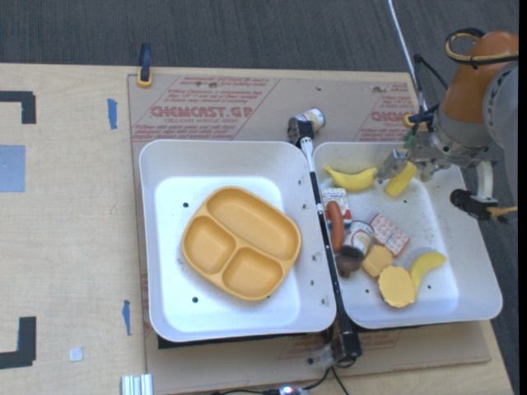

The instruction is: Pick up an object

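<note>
2 white bins (156, 220), yellow divided plate (240, 243) (left bin), blue clamp (145, 62)

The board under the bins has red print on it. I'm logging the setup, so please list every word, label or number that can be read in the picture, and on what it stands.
"CHEMCAST GP", in red, on the brown board behind the left bin.
The same red print starts again behind the right bin, cut off by the arm: unreadable.
Small red lines above and below that name: too small to read.
Small packets in the right bin: print too blurred to read.
</note>
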`<action>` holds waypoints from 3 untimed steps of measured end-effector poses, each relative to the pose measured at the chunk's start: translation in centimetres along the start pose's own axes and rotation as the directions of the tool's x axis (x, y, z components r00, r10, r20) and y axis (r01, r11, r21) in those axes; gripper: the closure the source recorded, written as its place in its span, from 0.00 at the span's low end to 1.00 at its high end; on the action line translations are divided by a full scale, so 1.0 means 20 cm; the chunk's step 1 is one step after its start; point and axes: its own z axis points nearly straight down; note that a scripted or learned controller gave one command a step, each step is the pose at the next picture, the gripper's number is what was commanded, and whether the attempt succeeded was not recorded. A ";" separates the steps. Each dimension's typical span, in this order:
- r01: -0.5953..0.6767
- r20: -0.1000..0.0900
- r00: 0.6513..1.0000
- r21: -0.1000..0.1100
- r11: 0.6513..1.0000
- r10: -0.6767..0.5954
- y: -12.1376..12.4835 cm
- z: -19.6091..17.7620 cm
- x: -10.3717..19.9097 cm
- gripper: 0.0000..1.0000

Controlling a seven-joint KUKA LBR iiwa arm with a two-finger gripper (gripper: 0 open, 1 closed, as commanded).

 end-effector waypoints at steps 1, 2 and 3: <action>-0.001 0.000 1.000 -0.003 1.000 0.001 -0.26 0.07 0.21 0.00; -0.002 0.002 1.000 -0.005 1.000 0.002 -0.49 0.07 0.43 0.00; -0.003 0.002 1.000 -0.010 1.000 0.003 -0.49 0.01 0.43 1.00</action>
